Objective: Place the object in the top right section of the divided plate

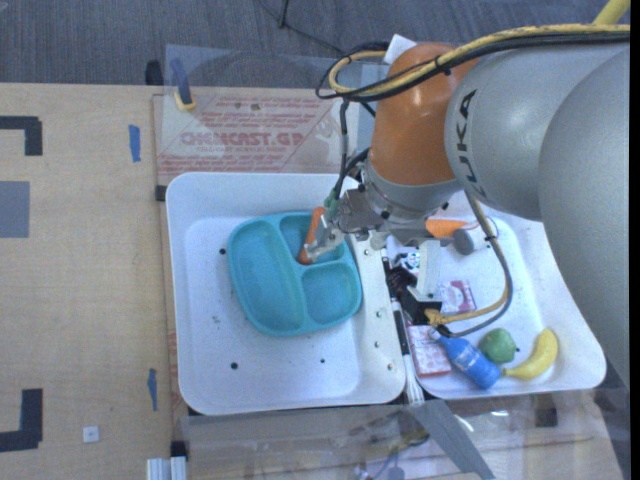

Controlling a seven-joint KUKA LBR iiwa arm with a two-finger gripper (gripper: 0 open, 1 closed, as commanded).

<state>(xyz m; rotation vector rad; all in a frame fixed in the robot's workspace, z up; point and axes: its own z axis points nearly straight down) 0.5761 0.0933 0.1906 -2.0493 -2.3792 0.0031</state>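
I see my gripper (318,238) low over the teal divided plate (265,278) in the left bin, fingers clenched on a small orange object (313,230) above the top right section. Next, I judge, comes releasing it.

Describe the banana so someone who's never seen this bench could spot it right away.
Look at the right-hand white bin, under the big grey arm. Near its lower right corner lies the banana, beside a green ball and a blue bottle. It is the only yellow, curved piece there.
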